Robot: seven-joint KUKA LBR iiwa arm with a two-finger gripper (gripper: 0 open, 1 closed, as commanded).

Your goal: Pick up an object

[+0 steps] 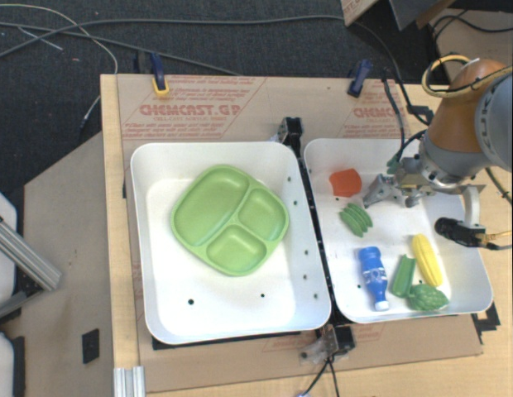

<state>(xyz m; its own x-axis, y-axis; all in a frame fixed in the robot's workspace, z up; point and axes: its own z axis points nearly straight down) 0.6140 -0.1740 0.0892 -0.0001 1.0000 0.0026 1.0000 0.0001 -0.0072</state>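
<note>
While the gripper [395,190] hangs over the right bin [480,281], fingers splayed and holding nothing, no pick is made. Nearest candidates: orange block [346,182] and ridged green piece [355,218], just beside it. Descent, grasp and lift remain.

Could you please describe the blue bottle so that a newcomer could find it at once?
Look in the right bin, along its front half. The blue bottle lies there, left of the green and yellow toys. It is the only blue item, with a white cap.
</note>
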